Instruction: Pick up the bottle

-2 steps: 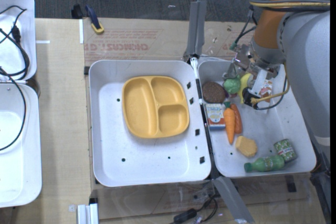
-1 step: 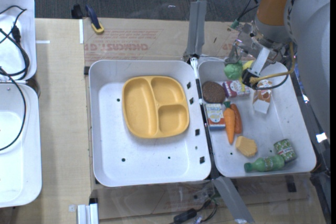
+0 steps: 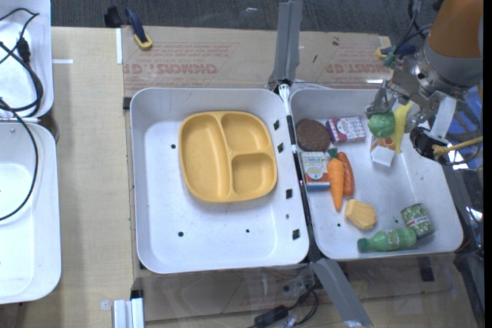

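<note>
Bottle [image 3: 387, 241] lies whole; claw [image 3: 393, 121] grip unclear.

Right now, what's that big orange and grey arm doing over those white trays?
The arm is reaching in from the right over the right bin, which holds toy groceries. Its gripper sits at the far side of that bin, right by a green and yellow item; whether it has hold of it is hard to tell. The green bottle it is meant to pick up lies on its side near the bin's front edge, apart from the gripper. The left bin holds a yellow divided plate.
</note>
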